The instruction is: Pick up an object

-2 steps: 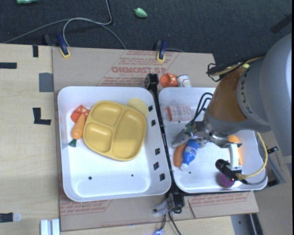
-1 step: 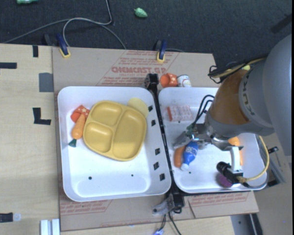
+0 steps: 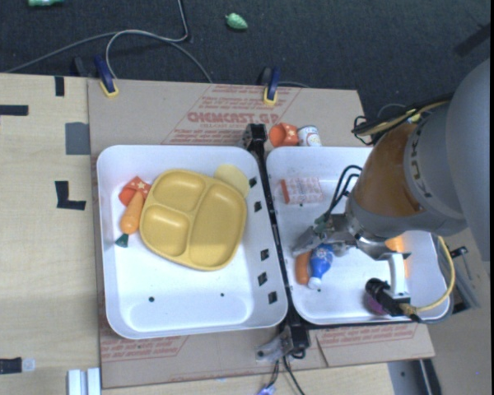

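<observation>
The grey arm with its orange band [image 3: 387, 175] reaches into the right bin [image 3: 346, 159] from the right. Its gripper [image 3: 317, 235] hangs low over the bin's left half. Just below it lies a blue and white bottle [image 3: 319, 267], with a small orange object [image 3: 301, 269] touching the bottle's left side. A dark purple object [image 3: 380, 296] sits near the bin's front right corner. An orange piece [image 3: 396, 243] peeks out beside the wrist. A clear packet with red print [image 3: 300, 189] lies at the back of the bin.
The left bin [image 3: 181, 315] holds a yellow divided plate [image 3: 193, 219], a toy carrot [image 3: 132, 215], a red piece [image 3: 132, 189] and a pale yellow object [image 3: 230, 176]. An orange item [image 3: 283, 134] and a white one [image 3: 309, 136] rest behind the bins. A black divider [image 3: 267, 220] separates them.
</observation>
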### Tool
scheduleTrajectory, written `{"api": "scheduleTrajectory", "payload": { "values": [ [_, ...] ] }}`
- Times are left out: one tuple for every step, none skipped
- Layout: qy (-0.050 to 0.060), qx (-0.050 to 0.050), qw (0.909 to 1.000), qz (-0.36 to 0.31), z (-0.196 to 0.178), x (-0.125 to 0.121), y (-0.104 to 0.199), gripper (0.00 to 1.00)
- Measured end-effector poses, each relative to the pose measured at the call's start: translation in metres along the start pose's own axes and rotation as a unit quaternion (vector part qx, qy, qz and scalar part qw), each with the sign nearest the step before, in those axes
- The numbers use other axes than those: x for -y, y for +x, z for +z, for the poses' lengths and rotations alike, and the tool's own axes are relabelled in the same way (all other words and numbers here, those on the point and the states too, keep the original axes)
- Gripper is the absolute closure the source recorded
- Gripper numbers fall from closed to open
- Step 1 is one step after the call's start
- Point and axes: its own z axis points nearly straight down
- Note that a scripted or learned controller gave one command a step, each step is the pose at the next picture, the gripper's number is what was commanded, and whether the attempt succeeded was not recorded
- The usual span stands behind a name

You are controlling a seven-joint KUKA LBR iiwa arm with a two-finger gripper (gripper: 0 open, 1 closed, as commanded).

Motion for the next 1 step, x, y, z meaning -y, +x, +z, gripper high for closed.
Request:
{"api": "scheduleTrajectory", "payload": {
  "values": [
    [0.001,0.000,1.0000,0.000,-0.0094,0.0000,0.0000,1.00]
  ]
}}
